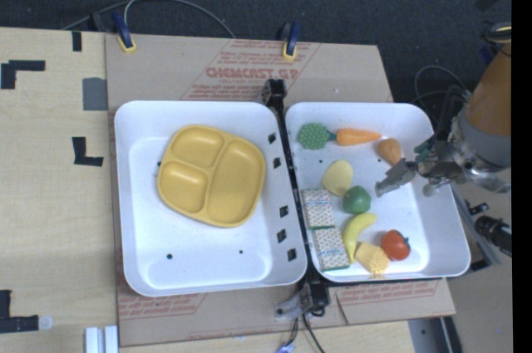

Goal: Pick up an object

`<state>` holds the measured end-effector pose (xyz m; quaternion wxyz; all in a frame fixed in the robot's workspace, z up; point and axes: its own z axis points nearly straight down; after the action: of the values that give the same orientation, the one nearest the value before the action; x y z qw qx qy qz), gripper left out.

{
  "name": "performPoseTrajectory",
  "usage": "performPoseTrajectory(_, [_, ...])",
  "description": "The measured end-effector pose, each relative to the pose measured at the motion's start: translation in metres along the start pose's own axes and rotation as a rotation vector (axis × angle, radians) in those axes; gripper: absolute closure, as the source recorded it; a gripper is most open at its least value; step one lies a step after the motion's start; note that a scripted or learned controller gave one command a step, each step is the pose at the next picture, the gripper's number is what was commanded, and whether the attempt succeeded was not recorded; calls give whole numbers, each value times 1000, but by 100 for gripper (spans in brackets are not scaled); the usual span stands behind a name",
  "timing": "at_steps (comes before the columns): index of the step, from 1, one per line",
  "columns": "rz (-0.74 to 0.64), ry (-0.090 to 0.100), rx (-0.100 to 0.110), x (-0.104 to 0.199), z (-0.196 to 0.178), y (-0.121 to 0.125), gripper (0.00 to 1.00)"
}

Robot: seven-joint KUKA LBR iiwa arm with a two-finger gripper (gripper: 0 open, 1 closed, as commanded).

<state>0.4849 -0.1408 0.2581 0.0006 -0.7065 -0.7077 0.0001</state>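
Dark carpet lies at the top, and below it sits a light wooden bench (50,202) with a brown cardboard sheet (241,69) on it. Two yellow clamps (125,37) hold the sheet at its top edge. On the sheet are two white bins side by side. The left bin (141,260) has a yellow plate (212,174) in it, with three parts pressed into it. The plate sits a bit toward the top of that bin. The right bin (440,252) holds toy food. Near its left wall lie two small boxes (317,208), one above the other, and the lower box (331,247) touches a yellow banana (357,228). At the top of this bin is a green broccoli piece (313,135) with an orange carrot (358,137) just beside it. Under them is a pale yellow fruit (338,176), and a green round fruit (357,199) touches it from below. A small corn piece (373,259) sits near the bottom edge, next to a red tomato (396,245). A small orange fruit (389,149) lies near the top right. The claw (403,174) is low over the right side of this bin, just below the small orange fruit and apart from it. Its fingers look spread open, and nothing is between them. The grey arm (486,135) with its orange band comes in from the right.
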Motion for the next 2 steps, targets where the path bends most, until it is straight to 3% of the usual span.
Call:
performPoseTrajectory(1, [0,1,3,11,87,19,0])
performPoseTrajectory(2, [0,1,-4,38,169,70,0])
